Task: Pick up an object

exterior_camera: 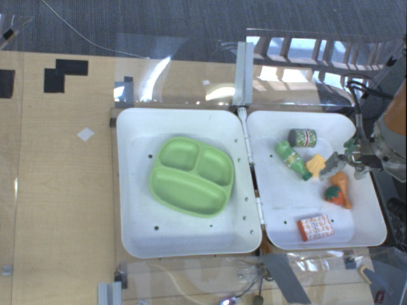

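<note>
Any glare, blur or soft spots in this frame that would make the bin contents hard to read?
Camera view: bright glare streaks on the clear panels behind both bins, strongest above the left bin; the green tray is evenly lit and sharp; the can and carrot are small but readable; the gripper near the right bin's edge looks slightly soft.

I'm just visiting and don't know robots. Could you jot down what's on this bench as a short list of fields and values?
left bin: holds a green divided plate
right bin: holds five small things
near far side: a small can lying down
middle: a green bottle and a yellow piece
nearer right side: a toy carrot
near front edge: a red and white box
gripper: over the right bin, beside the yellow piece, above the carrot
held: nothing seen between the fingers
</note>
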### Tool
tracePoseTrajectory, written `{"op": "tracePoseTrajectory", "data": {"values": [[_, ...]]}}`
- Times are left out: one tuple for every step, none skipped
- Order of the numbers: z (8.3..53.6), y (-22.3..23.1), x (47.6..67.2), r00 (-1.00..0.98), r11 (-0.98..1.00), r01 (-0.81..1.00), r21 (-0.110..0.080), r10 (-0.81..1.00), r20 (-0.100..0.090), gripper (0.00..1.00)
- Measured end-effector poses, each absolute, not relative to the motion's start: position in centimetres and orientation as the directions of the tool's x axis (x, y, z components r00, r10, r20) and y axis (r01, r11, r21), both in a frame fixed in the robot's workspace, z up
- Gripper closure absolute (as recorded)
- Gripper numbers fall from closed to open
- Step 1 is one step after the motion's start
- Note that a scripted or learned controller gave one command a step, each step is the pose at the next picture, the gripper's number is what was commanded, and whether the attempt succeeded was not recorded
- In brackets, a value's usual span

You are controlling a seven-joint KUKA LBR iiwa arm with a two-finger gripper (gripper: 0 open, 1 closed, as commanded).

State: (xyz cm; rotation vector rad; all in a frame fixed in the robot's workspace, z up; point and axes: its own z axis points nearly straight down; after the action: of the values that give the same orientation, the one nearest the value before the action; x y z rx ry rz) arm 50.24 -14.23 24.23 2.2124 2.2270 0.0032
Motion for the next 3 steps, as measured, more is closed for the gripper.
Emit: {"op": "tracePoseTrajectory", "data": {"values": [[17.0, -16.3, 56.9, -0.005, 0.005, 1.000, 0.003, 1.000, -0.001, 0.00], [15.0, -13.0, 63.9, -0.008, 0.008, 1.000, 0.005, 1.000, 0.000, 0.00], [9.2, -12.8, 59.4, -0.003, 0.003, 1.000, 0.016, 1.000, -0.002, 0.00]]}}
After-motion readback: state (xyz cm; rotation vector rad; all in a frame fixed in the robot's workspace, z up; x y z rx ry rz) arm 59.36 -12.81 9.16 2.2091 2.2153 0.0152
